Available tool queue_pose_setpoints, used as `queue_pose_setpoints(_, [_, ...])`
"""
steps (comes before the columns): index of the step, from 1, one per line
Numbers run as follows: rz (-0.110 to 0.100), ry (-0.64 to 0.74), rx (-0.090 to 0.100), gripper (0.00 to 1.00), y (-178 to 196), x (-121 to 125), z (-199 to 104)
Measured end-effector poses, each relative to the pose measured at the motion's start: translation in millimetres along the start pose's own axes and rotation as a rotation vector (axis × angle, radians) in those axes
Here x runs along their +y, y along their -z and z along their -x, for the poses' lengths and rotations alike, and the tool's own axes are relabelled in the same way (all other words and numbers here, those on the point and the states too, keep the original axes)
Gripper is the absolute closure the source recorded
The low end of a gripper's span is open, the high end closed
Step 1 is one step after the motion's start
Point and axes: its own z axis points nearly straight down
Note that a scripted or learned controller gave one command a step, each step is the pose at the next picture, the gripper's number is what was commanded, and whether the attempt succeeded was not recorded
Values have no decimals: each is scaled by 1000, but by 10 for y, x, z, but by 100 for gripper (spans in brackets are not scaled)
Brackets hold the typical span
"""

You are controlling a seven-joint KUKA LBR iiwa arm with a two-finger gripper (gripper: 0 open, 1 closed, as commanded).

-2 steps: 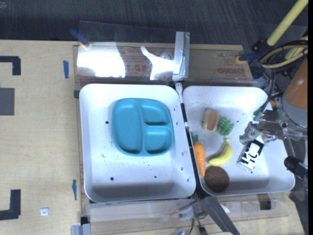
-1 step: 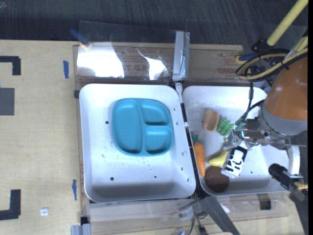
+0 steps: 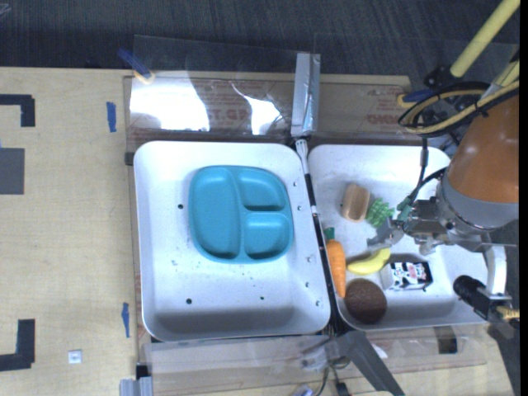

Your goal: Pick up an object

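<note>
Gripper [image 3: 394, 231] sat low in right bin [image 3: 429, 304], just above banana [image 3: 370, 261]; fingers' state could not be told, nothing seen held. Carrot [image 3: 337, 266] lay against bin's left wall, brown ball [image 3: 365, 299] touching banana's lower side, green piece [image 3: 379, 213] and tan block [image 3: 355, 201] near. Risk: crowding could make fingers nudge neighbours or slip off banana's curve. Room open toward bin's upper part; left bin [image 3: 157, 246] held blue tray [image 3: 241, 213].
</note>
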Motion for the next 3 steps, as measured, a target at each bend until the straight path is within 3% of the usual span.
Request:
queue_pose_setpoints(1, [6,-285,0,0,214,3,-77])
queue_pose_setpoints(2, [-2,-88,0,0,-379,275,461])
queue_pose_setpoints(3, [9,2,0,0,-1286,645,406])
